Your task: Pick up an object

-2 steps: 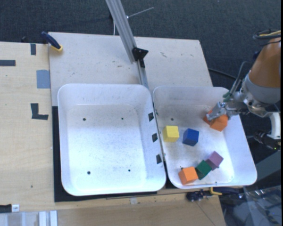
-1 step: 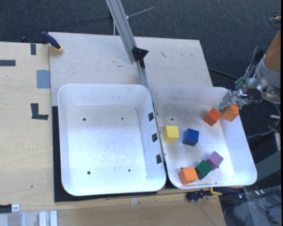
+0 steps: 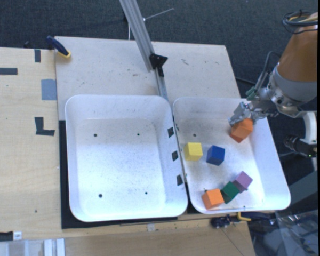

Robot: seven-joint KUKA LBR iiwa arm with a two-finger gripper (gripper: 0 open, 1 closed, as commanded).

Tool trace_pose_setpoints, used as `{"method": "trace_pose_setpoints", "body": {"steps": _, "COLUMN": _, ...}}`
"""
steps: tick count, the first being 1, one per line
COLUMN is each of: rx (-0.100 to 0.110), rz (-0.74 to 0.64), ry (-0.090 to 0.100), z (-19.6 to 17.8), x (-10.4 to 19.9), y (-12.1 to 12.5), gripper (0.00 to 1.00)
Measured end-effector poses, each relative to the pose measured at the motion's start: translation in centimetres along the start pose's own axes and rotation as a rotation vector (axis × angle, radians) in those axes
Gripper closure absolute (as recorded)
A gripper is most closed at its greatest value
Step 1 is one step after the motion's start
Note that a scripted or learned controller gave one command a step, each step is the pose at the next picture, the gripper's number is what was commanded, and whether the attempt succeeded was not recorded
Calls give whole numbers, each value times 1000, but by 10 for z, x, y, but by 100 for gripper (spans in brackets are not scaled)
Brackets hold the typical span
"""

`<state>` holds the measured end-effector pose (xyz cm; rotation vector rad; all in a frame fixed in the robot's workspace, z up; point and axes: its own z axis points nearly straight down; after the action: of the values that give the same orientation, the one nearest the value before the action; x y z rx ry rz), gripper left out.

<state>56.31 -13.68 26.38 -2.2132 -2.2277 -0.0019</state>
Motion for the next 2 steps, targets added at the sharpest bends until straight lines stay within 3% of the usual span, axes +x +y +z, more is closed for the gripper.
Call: {"method": "trace_pose_setpoints", "body": {"steps": 2, "rx": 5, "rz": 0, "ry": 0, "z": 18, "x": 104, "y": -19, "gripper": 100}}
